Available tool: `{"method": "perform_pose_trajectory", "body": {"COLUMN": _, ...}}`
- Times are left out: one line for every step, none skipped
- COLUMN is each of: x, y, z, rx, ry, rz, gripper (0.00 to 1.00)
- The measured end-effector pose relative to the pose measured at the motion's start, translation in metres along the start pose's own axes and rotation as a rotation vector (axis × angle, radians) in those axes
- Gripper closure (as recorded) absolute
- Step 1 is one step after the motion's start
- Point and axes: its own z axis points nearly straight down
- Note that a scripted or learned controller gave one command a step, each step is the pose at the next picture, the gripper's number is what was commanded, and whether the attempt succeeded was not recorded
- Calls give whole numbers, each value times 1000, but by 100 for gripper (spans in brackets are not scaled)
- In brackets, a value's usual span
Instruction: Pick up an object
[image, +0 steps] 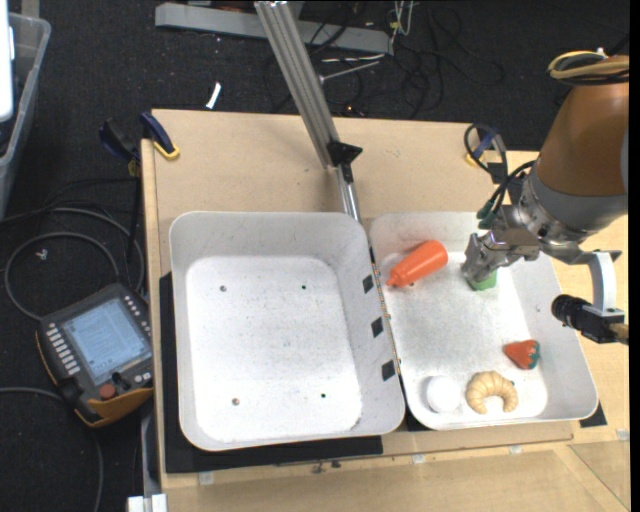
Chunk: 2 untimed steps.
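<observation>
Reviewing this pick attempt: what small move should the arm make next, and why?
Probably close and lift slightly. The gripper sits low in the right bin, directly over a small green object, apart from the carrot. Whether anything is gripped cannot be seen.

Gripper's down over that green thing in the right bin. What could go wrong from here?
1. The gripper hides most of the green object, so whether it is caught cannot be told; a lift may come up with nothing.
2. That object sits near the right bin's far wall, so it could get pushed against it.
3. The orange carrot lies close by; a sideways move might knock it.
</observation>
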Motion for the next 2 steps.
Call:
{"method": "perform_pose_trajectory", "body": {"x": 58, "y": -3, "z": 1, "rx": 0, "ry": 0, "rz": -1, "gripper": 100}}
{"method": "perform_pose_trajectory", "body": {"x": 115, "y": -15, "z": 22, "rx": 3, "ry": 0, "rz": -2, "gripper": 100}}
